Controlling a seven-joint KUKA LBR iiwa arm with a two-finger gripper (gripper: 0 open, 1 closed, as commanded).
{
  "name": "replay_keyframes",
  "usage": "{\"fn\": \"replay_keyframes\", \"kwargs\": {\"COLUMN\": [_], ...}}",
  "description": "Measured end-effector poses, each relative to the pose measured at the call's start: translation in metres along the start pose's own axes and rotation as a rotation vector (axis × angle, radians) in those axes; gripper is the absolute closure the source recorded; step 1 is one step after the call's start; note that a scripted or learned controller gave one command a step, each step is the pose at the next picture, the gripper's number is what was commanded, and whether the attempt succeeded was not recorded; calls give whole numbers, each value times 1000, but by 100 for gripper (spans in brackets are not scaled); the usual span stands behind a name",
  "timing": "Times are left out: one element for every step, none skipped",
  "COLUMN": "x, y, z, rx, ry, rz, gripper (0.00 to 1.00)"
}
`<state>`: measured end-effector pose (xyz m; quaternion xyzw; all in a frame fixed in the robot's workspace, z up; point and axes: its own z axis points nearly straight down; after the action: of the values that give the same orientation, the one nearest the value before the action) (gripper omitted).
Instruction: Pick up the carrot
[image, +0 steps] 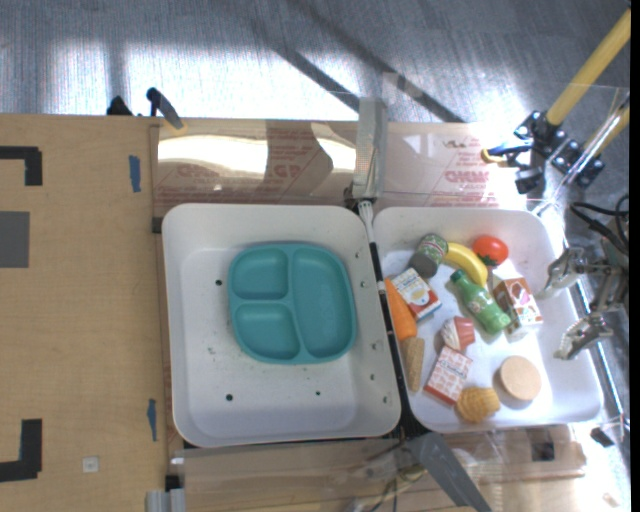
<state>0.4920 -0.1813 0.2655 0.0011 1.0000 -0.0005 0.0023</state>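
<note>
The carrot (400, 312) lies along the right bin's (575, 400) left wall, well apart from the empty, spread-fingered gripper (578, 300).

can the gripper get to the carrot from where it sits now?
Probably, but tight. The gripper sits at the right bin's right edge; the carrot lies against the far left wall, beside a juice carton, leaving little finger room.

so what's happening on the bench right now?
The hand sits at the right edge of the right bin, open, with nothing between its fingers. The carrot lies against that bin's left wall, beside a small juice carton, among other toy food such as a banana and a green bottle. The left bin holds a teal divided plate. No grasp yet.
</note>
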Motion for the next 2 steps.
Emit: {"fn": "replay_keyframes", "kwargs": {"x": [4, 13], "y": [-44, -40], "z": [-85, 51], "rx": [4, -5], "ry": [-8, 11], "rz": [70, 15], "gripper": [0, 0]}}
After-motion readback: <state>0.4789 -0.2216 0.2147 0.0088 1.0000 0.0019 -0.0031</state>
